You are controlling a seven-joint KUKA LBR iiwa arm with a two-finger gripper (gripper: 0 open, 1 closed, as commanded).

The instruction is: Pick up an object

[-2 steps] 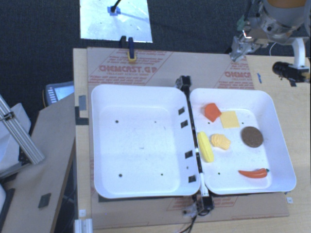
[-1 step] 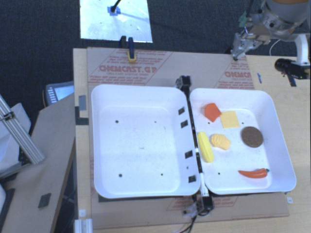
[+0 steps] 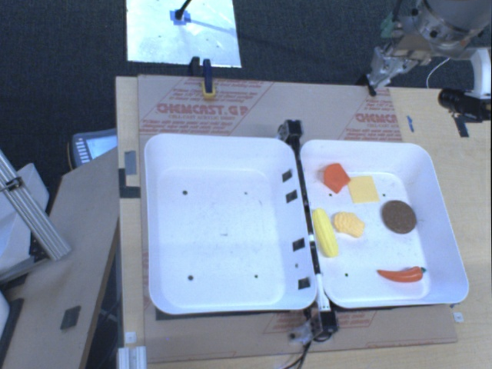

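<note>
Camera view: gripper (image 3: 375, 83) poised far right above table (image 3: 254, 102), grasp state indiscernible, well apart from right bin (image 3: 442, 198) toys, likely pre-descent.

The only readable text is on the brown board (image 3: 254, 98) under the bins. "CHEMCAST GP" is printed in red on it, once near the top left and again, partly cut off, near the top right. There's more red print peeking out along the bottom edge, but it's too small to make out. Nothing readable on the bins or the toys.
</note>
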